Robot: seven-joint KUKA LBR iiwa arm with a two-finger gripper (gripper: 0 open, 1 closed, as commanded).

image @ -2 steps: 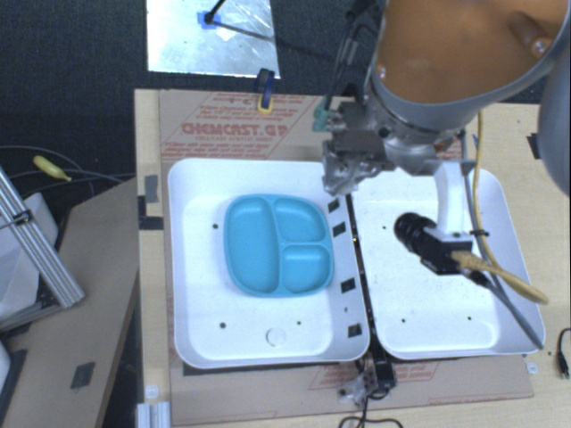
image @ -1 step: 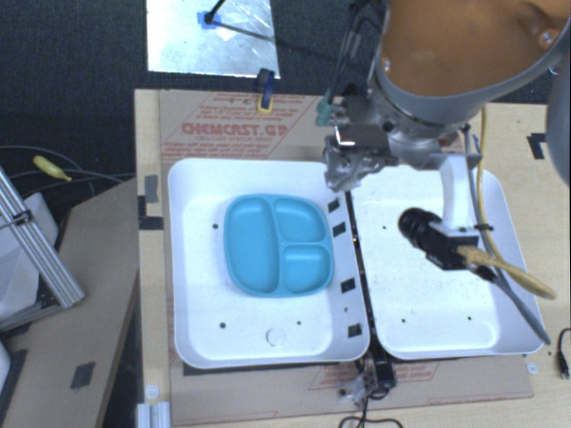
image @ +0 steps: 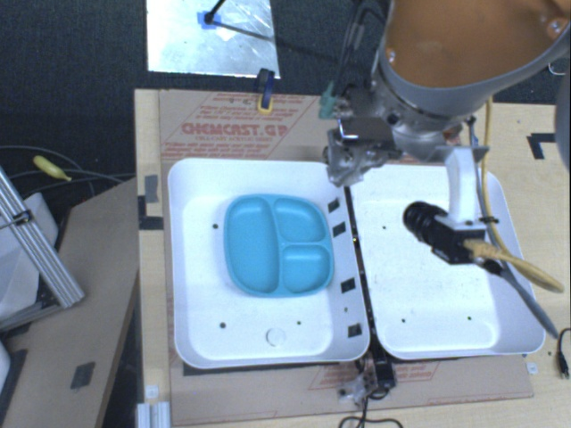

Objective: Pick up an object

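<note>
End effector point(image: 344, 169), grip I cannot tell, hangs at the shared bin rim point(image: 357, 257); I fear it hits that, not the plate point(image: 277, 244).

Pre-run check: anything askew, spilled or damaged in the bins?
Nothing stands out. The blue plate lies flat and whole in the left bin, no spill. The gripper is over the rim between the bins.

Divided plate point(image: 277, 245) in left bin point(image: 198, 315)
</note>
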